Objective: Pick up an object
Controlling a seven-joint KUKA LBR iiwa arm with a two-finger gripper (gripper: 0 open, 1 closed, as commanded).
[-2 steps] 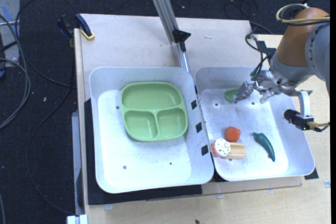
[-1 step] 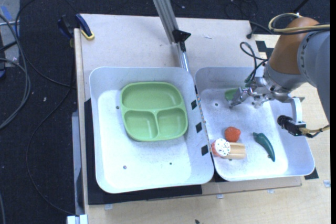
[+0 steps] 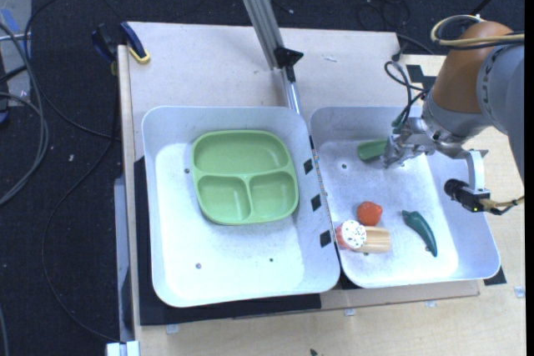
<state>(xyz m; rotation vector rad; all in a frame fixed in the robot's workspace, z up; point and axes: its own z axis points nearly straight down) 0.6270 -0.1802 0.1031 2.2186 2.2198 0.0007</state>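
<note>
White plastic, two shallow bins side by side on your pale tabletop (image 3: 209, 67), viewed from above at a slant. Nearest you, in the right bin (image 3: 467, 267), a small wooden cylinder with a white speckled end (image 3: 365, 238) lies on its side close to the wall shared with the left bin. Just behind it sits a small red-orange piece (image 3: 370, 213), and to their right a dark green pepper-shaped piece (image 3: 420, 230) lies apart from both. These loose items are scattered, so each offers its own approach for a pick.

Left of them, the left bin (image 3: 167, 263) holds a light green divided tray (image 3: 245, 176), lying flat near its middle.

Farther back in the right bin, your gripper (image 3: 395, 152) is down low near the rear wall, at the end of the grey arm reaching in from the right. A green object (image 3: 372, 150) lies just at its left side, touching or nearly so; this appears to be the target. You cannot tell whether the gripper is open or closed, or whether the object is held.

Beyond, a metal pole (image 3: 259, 0) slants over the tabletop.
</note>
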